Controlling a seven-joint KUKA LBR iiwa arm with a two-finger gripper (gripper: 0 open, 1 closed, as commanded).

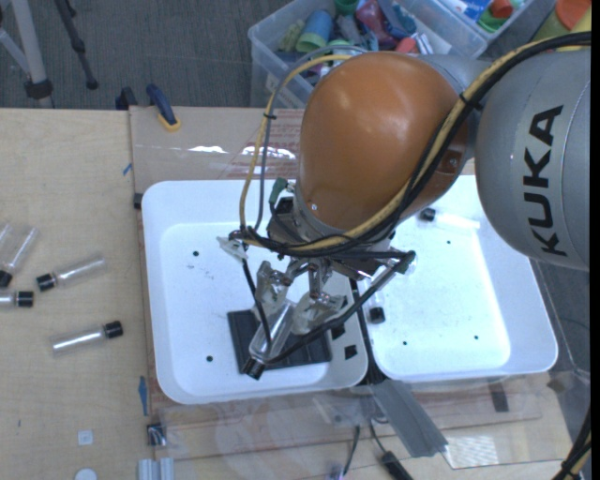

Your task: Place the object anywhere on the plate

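A flat black plate (309, 349) lies in the left bin (187, 281), near its front right corner. A slim silvery object with a black tip (261, 347) rests slanted over the plate's left part, its tip at the plate's front edge. My gripper (292, 314) hangs just above the plate, under the orange band of the arm, with black cables looped around it. The object's upper end lies right below the gripper's left side; whether it is held I cannot make out.
The right bin (469, 319) has a small black piece (377, 316) at its left wall and another (427, 216) at the back. Several capped glass vials (86, 335) lie on the bench to the left. A clear tub of toys (375, 28) stands behind.
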